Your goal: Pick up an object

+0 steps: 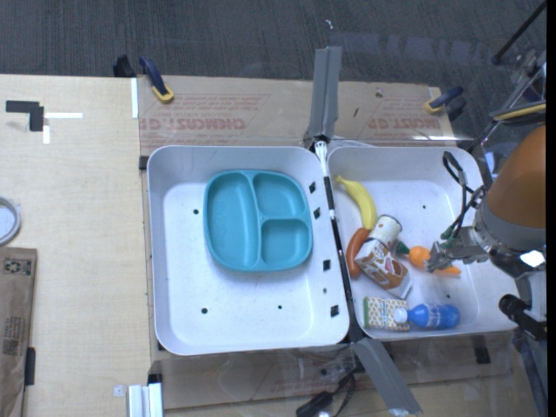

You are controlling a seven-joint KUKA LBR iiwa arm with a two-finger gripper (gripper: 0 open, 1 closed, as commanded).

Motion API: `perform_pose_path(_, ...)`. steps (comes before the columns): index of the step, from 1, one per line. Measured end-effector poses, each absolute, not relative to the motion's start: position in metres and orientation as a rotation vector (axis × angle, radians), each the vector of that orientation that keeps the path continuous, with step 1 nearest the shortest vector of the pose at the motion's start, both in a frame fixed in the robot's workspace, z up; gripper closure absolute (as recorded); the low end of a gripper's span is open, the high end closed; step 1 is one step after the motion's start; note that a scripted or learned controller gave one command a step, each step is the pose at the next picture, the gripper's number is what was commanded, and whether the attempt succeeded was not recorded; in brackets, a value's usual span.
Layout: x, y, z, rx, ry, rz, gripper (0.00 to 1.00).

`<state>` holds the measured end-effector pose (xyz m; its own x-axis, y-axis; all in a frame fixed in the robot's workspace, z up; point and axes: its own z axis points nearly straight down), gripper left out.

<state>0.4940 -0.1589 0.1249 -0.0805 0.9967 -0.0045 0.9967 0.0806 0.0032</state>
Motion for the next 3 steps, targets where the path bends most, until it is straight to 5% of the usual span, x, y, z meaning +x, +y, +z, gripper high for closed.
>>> perform_pose_path(1,0.4766,-0.1995,0.0904,2.144,2.3,-0.003,1.0)
perform_pose_path(2,0.4769,-0.1994,0.0907,2.143,2.301,-0.002,0.0)
perform_pose_path(3,0.4769,-0.1995,0.0991,2.147,2.298,-0.003,1.0)
